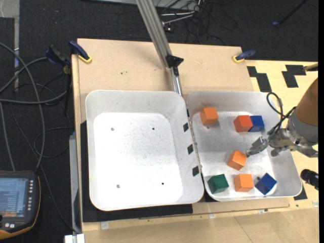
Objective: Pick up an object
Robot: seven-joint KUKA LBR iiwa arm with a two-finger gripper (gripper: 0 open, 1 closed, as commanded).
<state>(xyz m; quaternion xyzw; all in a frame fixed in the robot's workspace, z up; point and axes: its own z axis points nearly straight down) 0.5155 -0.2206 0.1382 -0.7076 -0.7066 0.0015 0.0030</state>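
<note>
Cubes are lying scattered in the right bin (288,189), and the one the coming move seems to turn on is the tilted orange cube (237,160) near the bin's middle. Seen from the overhead camera, the tool (257,147) is hanging just beside that cube, up and to its right, with the cube sitting down and to the left of the tip; whether the two are touching I cannot tell, though nothing is showing between the fingers. The tool's state is too small and blurred to read here. Taking the tilted orange cube as the landmark, a green cube (218,183) is sitting below and left of it, a second orange cube (244,182) directly below, and a blue cube (266,183) below and to the right. Above it, an orange and blue pair (248,123) is resting side by side, and another orange cube (209,116) is lying up and to the left. The cube's edges are running diagonal to the bin walls, so in my judgement a short descent leftward with the wrist turned to match is what the grasp is calling for. The arm (308,116) is reaching in from the right.
</note>
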